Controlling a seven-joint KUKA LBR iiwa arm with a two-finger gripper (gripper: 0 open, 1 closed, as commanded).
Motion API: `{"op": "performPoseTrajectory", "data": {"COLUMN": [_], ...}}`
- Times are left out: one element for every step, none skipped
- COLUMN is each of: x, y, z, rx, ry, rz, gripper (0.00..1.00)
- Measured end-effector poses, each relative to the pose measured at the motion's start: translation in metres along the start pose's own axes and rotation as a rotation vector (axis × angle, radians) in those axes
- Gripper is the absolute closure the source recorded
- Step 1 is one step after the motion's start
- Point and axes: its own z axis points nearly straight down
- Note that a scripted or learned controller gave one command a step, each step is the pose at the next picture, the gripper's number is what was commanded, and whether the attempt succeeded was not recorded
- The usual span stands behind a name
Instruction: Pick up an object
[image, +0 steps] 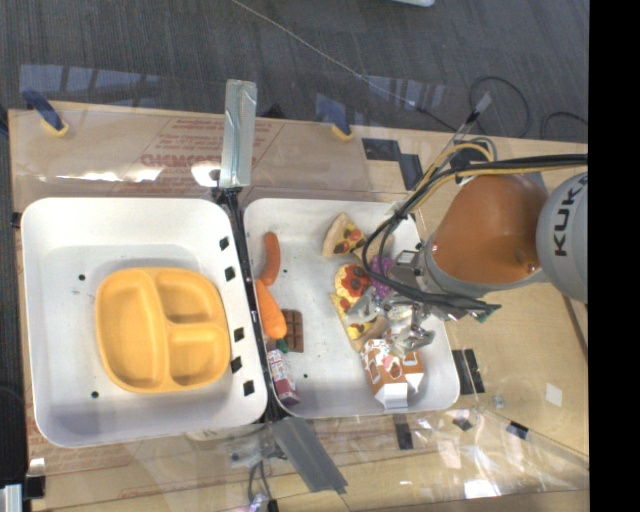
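The arm (500, 235) reaches in from the right, and its orange band hangs over the right edge of the right bin (310, 215). Below the band, the claw (405, 318) is down among a tight cluster of toy food by that bin's right side. Cables and metal parts hide its tips, so I cannot tell how it stands or whether it has hold of anything.

Things to pick up all lie in the right bin. One pizza slice (343, 237) sits near the far rim, a little apart from the rest. A second pizza slice (352, 288) lies just left of the claw, touching the clutter there. A small carton (392, 372) lies near the bin's front right corner, close under the claw. Along the left wall run a sausage (270, 256), a carrot (271, 311), a brown chocolate bar (293, 330) just beside the carrot, and a small dark can (282, 376) by the front left corner. Between this row and the cluster the bin floor is bare and white, giving open room down the middle.

The left bin (60, 230) holds a yellow divided tray (160, 327), with a bare floor all round it. Both bins rest on the table (120, 140).
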Motion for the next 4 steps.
{"op": "performPoseTrajectory", "data": {"x": [-0.049,-0.037,-0.087,-0.028], "y": [0.043,0.068,-0.012,-0.008], "z": [0.004,0.003,0.011,0.008], "rx": [0.01,0.011,-0.014,-0.004], "ry": [0.0,-0.008,0.006,-0.003], "rz": [0.099,-0.102,-0.157,-0.338], "gripper": [0.0,0.0,0.0,0.0]}}
